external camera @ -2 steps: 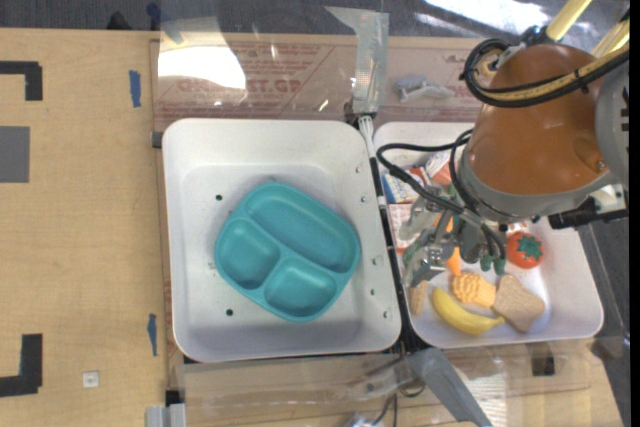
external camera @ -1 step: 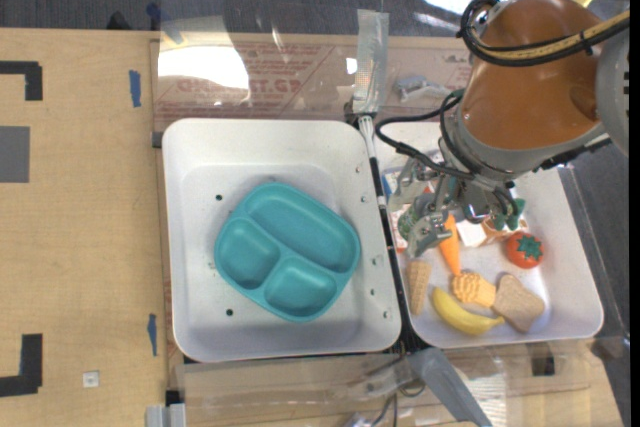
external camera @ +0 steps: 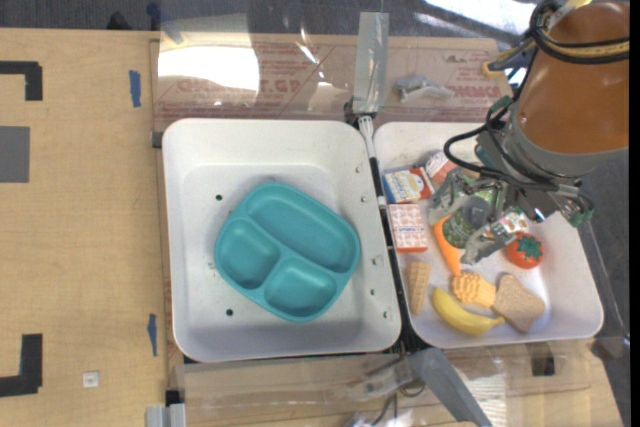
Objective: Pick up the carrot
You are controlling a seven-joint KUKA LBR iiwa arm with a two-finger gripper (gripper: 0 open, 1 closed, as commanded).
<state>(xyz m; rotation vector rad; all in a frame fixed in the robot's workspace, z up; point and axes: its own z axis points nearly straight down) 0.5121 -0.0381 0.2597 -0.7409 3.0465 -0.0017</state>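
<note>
The carrot is a small orange piece in the right bin, near its middle, partly covered by the gripper's body. Something green sits just above it, under the gripper; I cannot tell if it belongs to the carrot. My gripper hangs low over the bin, directly at the carrot's upper right, below the grey wrist and orange band. Whether anything is held cannot be made out.
Around the carrot lie a red tomato, a bread slice, a waffle piece, a banana, a cone and two small cartons. The left bin holds a teal divided plate.
</note>
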